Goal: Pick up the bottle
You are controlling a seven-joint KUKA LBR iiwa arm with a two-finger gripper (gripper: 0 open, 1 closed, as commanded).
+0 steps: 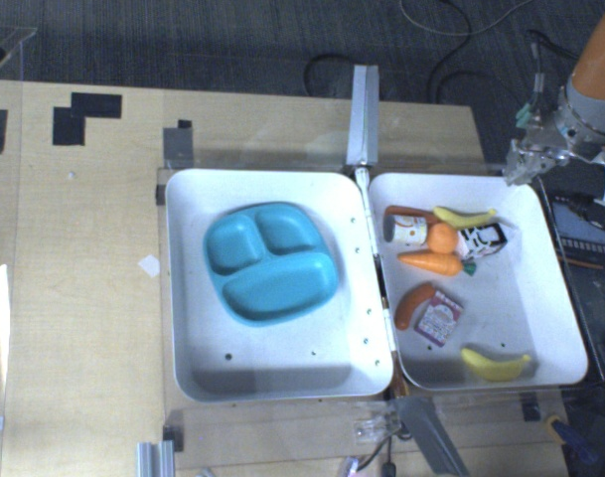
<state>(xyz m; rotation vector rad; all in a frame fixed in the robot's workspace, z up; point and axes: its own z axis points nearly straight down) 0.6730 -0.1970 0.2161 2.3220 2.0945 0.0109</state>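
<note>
Brown bottle (406, 227), white label, on its side, rt bin (550, 296)

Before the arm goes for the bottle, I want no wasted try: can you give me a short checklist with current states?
1. Bottle in view, lying in the right bin: ok.
2. Gripper over the bottle: not ok, it sits at the bin's far right corner.
3. Bottle free of neighbours: not ok, the carrot and orange crowd it.
4. Gripper state: cannot tell.
5. Bottle's far side clear: ok.

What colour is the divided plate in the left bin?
The divided plastic plate is light blue, clear in the camera view.
</note>
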